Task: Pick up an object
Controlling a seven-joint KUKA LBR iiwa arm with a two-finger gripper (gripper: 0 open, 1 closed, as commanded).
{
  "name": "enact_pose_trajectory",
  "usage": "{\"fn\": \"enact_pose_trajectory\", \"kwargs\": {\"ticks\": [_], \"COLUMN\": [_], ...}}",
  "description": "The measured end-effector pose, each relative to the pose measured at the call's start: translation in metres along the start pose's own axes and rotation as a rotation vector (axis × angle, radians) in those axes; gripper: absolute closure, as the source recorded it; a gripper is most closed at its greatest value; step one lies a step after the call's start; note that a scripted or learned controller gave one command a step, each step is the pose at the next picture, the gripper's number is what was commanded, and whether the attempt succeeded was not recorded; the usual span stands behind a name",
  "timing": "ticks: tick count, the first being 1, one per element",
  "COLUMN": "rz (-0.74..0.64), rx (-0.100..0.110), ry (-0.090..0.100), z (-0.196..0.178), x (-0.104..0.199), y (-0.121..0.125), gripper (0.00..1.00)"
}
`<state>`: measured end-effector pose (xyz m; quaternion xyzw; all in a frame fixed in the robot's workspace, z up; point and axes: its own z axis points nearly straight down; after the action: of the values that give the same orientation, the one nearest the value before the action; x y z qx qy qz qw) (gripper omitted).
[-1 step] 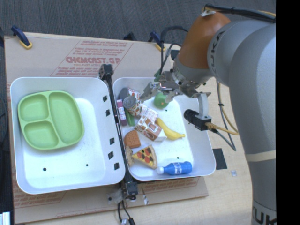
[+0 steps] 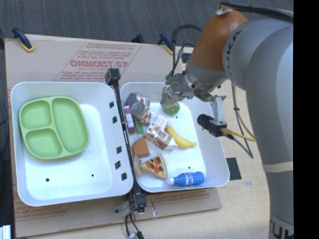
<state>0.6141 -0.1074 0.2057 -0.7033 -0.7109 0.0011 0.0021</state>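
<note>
Nearest us, a blue bottle (image 2: 187,179) lies along the right bin's (image 2: 214,163) front edge, beside a pizza slice (image 2: 154,166). We see the gripper (image 2: 170,99) low over the bin's back edge, at a green fruit (image 2: 173,108); we cannot tell its opening or grasp. A banana (image 2: 180,138) lies mid-bin. A green tray (image 2: 53,127) sits in the left bin (image 2: 30,188).

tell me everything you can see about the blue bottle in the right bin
The blue bottle is small and looks like plastic, with a blue body and a white cap end. It lies on its side along the near edge of the right bin, cap pointing left toward the pizza slice, close to it; contact is unclear. The gripper is at the bin's far end, well away.
</note>
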Motion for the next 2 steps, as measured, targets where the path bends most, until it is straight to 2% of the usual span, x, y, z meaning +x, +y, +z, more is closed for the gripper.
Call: {"fn": "enact_pose_trajectory", "kwargs": {"ticks": [1,2], "rz": [0.004,0.006], "rx": [-0.003,-0.001], "ry": [-0.001,-0.001], "z": [0.006,-0.011], "x": [0.005,-0.005], "y": [0.028,-0.007], "gripper": [1.00,1.00]}}
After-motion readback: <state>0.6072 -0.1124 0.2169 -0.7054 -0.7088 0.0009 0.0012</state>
